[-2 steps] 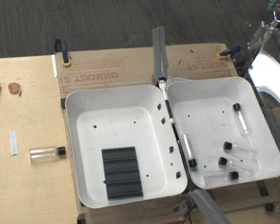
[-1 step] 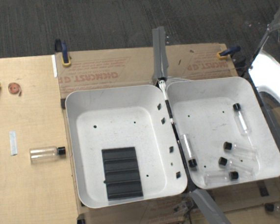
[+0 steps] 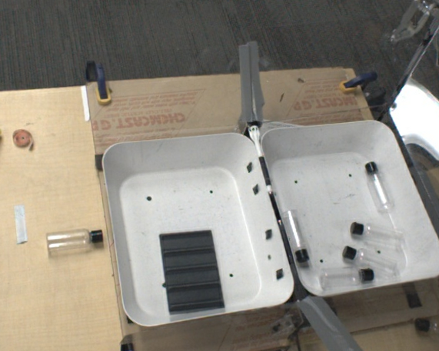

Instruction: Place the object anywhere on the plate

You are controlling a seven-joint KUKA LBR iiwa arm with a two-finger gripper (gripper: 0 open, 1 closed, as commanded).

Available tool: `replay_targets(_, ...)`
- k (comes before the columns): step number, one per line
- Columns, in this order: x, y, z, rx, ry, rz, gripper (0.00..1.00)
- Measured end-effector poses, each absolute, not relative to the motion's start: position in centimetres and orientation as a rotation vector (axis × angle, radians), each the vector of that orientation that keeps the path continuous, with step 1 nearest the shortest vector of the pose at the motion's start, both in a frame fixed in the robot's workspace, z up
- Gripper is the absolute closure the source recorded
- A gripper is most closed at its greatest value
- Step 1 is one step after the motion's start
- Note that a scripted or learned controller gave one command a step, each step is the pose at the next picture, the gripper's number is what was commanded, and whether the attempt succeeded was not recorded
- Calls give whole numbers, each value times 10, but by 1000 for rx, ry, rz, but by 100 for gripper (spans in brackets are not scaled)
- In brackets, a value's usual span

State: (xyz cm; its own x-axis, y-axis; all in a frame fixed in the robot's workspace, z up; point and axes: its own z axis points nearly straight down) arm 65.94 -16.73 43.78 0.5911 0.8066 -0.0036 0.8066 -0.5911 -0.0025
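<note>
Camera view: black plate (image 3: pixel 190 272) in left bin (image 3: pixel 119 219). Capped vials (image 3: pixel 376 187) lie right of the plate, in right bin (image 3: pixel 317 142). Nearest vial (image 3: pixel 294 237) hugs the dividing wall, long axis parallel to the plate's side. Gripper state: can't tell.

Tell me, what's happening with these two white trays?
Nothing is being handled at this moment. The left bin holds a dark ridged plate. The right bin holds several clear vials with black caps: one lies near its far right side, one along its left wall, and a cluster sits near its front right corner. Another capped vial lies outside on the wooden bench. No vial is on the plate yet.
</note>
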Motion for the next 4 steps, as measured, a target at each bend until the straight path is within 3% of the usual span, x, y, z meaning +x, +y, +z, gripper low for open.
replay_targets(1, 627, -215, 440, -2935, -1118, 8, 0)
replay_targets(2, 654, -189, 440, -3052, -743, 7, 0)
replay_targets(3, 651, -221, 440, -3107, -463, 7, 0)
replay_targets(4, 649, -222, 439, -3123, -321, 8, 0)
